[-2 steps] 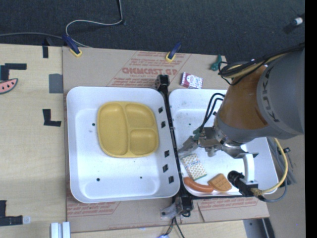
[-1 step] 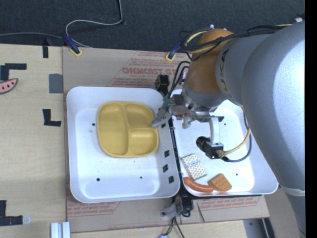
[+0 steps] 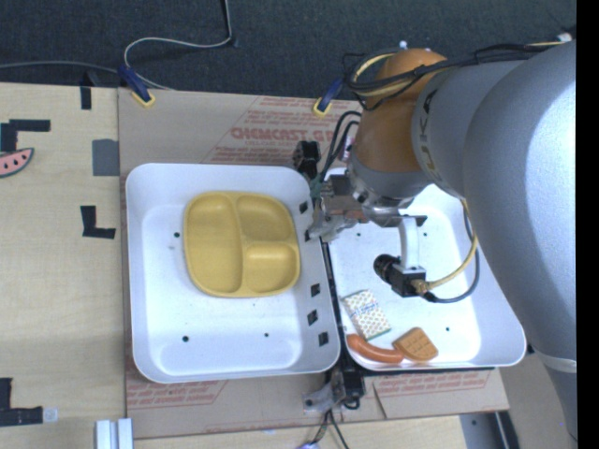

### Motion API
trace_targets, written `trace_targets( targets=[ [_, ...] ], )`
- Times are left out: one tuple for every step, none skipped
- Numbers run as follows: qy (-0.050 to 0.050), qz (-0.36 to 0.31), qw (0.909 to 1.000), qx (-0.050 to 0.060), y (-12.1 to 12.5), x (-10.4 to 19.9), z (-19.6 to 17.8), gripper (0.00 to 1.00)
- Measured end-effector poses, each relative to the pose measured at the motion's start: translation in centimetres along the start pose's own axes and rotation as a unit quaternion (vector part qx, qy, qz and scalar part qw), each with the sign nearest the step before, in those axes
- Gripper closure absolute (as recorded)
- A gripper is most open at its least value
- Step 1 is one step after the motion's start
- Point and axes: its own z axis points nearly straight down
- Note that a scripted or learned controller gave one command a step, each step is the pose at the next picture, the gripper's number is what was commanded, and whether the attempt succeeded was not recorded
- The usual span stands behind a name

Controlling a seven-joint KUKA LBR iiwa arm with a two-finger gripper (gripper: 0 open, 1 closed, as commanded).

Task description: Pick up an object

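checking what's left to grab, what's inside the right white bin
Near the right white bin's front edge lie a checkered packet, an orange sausage and a tan cracker. The grey arm covers its rear part.

Bench (image 3: 56, 279) with two white bins on cardboard sheeting.
The left bin (image 3: 154, 344) occupies the frame centre-left; the right bin (image 3: 496, 335) touches it at centre-right. Both rest on a cardboard sheet (image 3: 215, 129). Black tape marks (image 3: 92, 221) lie on the bench surface at far left.
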Motion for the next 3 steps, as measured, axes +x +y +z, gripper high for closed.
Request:
trace_targets(
  targets=[
    [0.001,0.000,1.0000,0.000,-1.4,8.2,5.3,1.00],
    [0.001,0.001,1.0000,-0.003,-5.2,6.6,-13.2,1.00],
    [0.000,0.001,1.0000,0.000,-9.1,8.4,-5.2,1.00]
  ],
)
